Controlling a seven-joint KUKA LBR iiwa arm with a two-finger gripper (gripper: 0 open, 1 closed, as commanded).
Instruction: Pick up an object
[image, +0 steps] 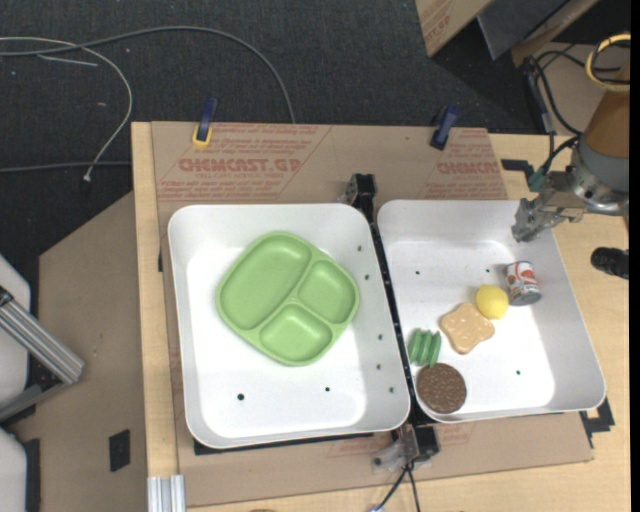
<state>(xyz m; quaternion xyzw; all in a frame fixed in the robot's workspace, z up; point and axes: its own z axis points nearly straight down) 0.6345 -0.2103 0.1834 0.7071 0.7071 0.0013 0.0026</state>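
The right bin (520, 395) holds a small red and white can (520, 281), a yellow lemon (491, 301), a tan slice of toast (467, 327), green pea pods (424, 346) and a round brown patty (440, 387). My gripper (532, 222) hangs over the bin's back right corner, up and to the right of the can, with nothing visibly between its fingers. A green divided plate (288, 297) lies in the left bin (200, 390).
Both bins rest on a cardboard sheet (250, 160) held by blue clamps (206, 116) at the back. A black clip (361, 189) sits between the bins at the back. Cables and boxes lie beyond the bench.
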